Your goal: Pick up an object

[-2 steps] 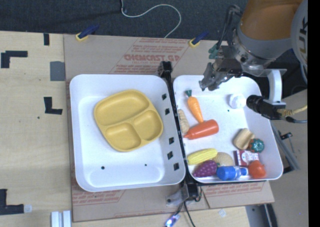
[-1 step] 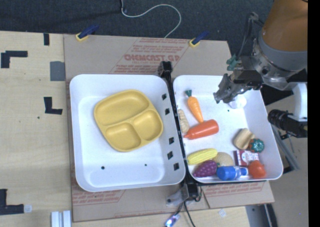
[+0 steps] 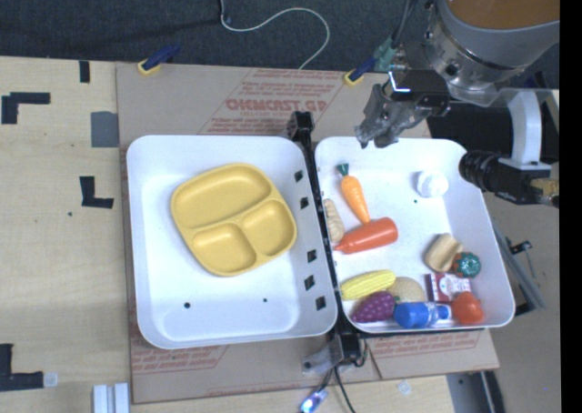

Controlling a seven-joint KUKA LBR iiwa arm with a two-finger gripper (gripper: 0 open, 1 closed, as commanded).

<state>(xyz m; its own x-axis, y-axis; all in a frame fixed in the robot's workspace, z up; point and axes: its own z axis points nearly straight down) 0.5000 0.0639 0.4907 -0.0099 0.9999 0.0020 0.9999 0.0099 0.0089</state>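
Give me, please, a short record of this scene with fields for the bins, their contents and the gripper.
left bin: holds a yellow tray with three compartments
right bin: holds toy food
far items: carrot, white piece
middle: orange pepper
near items: corn, grapes, blue bottle, tomato
gripper: above the right bin's far edge, nothing seen between its fingers
arm: reaches in from the right
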